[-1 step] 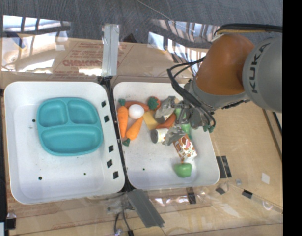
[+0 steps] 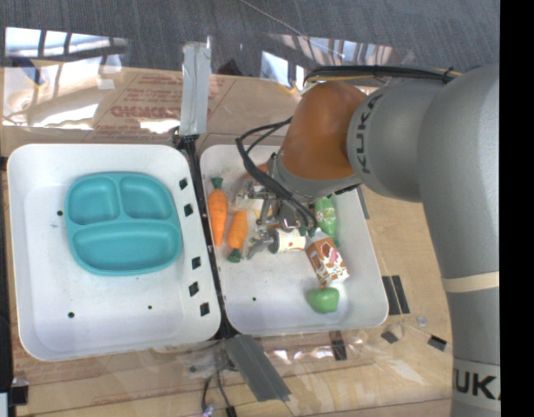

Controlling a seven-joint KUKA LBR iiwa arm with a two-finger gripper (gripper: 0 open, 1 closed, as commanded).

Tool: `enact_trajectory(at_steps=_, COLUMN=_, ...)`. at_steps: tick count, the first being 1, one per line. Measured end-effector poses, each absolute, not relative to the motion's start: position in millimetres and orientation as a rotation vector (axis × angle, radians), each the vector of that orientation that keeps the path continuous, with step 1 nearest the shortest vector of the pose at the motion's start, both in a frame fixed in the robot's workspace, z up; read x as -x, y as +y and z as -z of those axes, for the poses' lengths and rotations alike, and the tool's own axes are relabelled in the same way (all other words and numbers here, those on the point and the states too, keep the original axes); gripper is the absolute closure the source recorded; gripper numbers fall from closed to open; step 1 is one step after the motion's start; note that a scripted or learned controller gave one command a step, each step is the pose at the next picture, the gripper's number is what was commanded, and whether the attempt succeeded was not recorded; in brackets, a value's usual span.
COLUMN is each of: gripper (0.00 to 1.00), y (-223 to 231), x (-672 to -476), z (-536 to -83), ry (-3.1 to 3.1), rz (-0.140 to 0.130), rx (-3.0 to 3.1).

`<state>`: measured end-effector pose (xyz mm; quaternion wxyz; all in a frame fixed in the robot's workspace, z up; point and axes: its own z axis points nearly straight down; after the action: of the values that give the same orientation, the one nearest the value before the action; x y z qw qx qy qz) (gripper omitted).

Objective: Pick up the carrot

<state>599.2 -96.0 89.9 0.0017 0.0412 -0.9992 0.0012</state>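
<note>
Two orange carrots lie at the left side of the right bin (image 2: 275, 320). The larger carrot (image 2: 217, 217) runs along the bin's left wall with its green top pointing to the back. The smaller carrot (image 2: 238, 229) lies just right of it, its green top toward the front. My gripper (image 2: 263, 236) hangs low over the bin's middle, just right of the smaller carrot, under the orange wrist band (image 2: 323, 129). Nothing orange shows inside the gripper.
Right of the gripper lie a green bottle (image 2: 326, 215), a small printed carton (image 2: 326, 262) and a green round fruit (image 2: 323, 300). The left bin (image 2: 41, 311) holds a teal divided plate (image 2: 123, 222). The arm covers the right bin's back right part.
</note>
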Motion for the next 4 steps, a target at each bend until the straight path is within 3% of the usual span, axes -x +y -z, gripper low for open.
enact_trajectory(at_steps=1, gripper=0.00, y=-107.2, x=-563.0, z=-96.5, ry=-3.044, rz=-0.022, rx=-0.807)
enact_trajectory(at_steps=2, gripper=0.00, y=-101.1, x=-533.0, z=-92.7, ry=-3.070, rz=-0.006, rx=-0.663)
enact_trajectory(at_steps=3, gripper=1.00, y=-98.2, x=-534.6, z=-103.0, ry=-3.069, rz=-0.003, rx=-0.676)
enact_trajectory(at_steps=4, gripper=0.00, y=-98.0, x=-534.6, z=-102.9, ry=-3.069, rz=-0.003, rx=-0.677)
